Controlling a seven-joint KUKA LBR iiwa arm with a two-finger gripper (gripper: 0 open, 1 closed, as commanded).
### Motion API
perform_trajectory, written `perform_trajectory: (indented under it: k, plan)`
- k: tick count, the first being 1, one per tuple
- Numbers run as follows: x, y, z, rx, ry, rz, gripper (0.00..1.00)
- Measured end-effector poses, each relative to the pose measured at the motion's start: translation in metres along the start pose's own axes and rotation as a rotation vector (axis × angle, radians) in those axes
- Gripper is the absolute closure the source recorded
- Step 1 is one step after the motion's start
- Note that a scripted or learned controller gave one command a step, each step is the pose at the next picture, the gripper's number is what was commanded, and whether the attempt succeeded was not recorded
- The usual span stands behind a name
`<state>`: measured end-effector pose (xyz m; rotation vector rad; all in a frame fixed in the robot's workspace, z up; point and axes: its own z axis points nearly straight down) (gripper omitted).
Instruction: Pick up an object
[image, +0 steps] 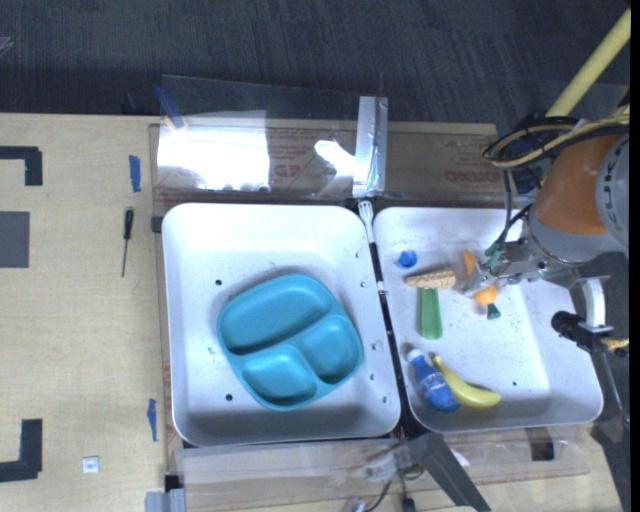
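The right bin (560, 400) holds several small items: a blue piece (406, 260), a tan corn-like stick (430, 280), a green cylinder (429, 314), a blue bottle (432, 382) and a yellow banana (468, 390). An orange carrot-like piece (469, 263) lies near the bin's middle. A small orange bit (485, 294) and a small green bit (493, 311) sit just below it. My gripper (497, 262) hangs over the right bin's upper middle, right beside the orange pieces. I see nothing clearly held in it.
The left bin (190, 250) carries a blue divided plate (289, 338). The grey arm with its orange band (572, 190) and cables covers the right bin's far right corner. A clear plastic sheet (260, 150) lies behind the bins.
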<state>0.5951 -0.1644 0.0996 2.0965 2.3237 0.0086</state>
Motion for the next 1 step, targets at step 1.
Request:
perform_trajectory:
  k: [1]
  plan:
    - [0.1135, 0.0269, -0.1093, 0.003, 0.007, 0.221, 1.00]
